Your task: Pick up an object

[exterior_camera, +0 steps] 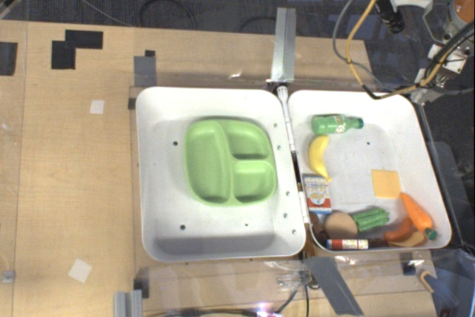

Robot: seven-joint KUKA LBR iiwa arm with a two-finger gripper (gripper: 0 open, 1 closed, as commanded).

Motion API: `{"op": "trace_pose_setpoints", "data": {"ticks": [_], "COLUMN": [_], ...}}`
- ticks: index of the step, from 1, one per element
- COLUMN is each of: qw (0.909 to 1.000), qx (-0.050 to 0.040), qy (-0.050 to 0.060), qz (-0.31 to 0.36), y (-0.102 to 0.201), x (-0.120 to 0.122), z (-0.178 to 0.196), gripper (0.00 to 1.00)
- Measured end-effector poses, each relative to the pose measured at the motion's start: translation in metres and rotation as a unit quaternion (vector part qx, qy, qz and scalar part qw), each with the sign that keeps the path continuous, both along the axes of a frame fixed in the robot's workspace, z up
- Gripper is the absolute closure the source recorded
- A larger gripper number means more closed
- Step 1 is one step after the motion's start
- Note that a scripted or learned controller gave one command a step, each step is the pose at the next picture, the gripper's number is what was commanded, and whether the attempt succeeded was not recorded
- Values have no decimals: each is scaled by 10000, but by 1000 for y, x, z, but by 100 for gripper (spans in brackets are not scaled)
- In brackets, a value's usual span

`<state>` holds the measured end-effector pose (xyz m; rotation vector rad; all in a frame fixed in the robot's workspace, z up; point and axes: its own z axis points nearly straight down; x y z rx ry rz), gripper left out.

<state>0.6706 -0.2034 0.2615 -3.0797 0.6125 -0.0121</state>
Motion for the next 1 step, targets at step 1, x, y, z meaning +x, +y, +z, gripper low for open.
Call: {"op": "trace_pose_setpoints", "data": {"ticks": [1], "qw": [9951], "qx": [-8], "qy": [11], "qz": [984], "y": [0], "x": [0], "z": [-3], "gripper": [100]}}
